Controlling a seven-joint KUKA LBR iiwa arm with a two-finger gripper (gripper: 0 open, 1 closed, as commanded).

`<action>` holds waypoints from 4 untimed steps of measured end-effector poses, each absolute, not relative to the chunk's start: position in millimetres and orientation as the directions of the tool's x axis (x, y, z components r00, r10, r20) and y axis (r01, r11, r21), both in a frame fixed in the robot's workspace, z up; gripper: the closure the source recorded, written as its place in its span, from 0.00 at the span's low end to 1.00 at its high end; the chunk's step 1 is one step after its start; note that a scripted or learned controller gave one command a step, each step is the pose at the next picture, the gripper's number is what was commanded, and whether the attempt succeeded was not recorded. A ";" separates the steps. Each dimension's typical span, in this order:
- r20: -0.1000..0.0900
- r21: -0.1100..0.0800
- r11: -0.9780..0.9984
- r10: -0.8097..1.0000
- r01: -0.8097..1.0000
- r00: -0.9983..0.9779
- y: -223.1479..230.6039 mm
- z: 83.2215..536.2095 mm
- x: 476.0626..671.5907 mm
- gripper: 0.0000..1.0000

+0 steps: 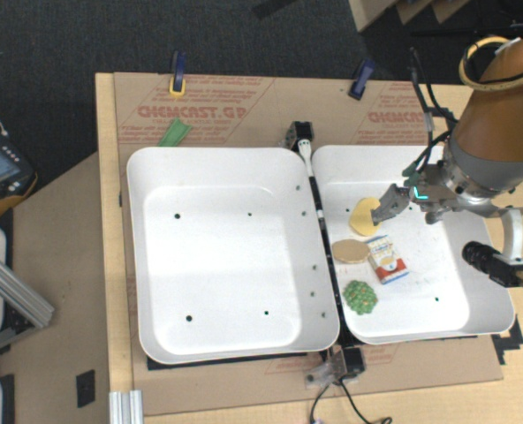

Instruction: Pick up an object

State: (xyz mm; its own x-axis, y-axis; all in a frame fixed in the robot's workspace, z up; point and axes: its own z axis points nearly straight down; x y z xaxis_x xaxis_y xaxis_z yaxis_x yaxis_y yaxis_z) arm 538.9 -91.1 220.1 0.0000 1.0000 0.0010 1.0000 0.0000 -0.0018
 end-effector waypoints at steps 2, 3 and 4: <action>0.002 0.006 0.009 1.000 1.000 -0.009 -14.1 283.7 520.3 1.00; 0.000 0.004 0.001 1.000 1.000 -0.001 -18.9 291.1 520.7 1.00; -0.001 0.006 0.001 1.000 1.000 -0.001 -18.7 301.1 521.3 1.00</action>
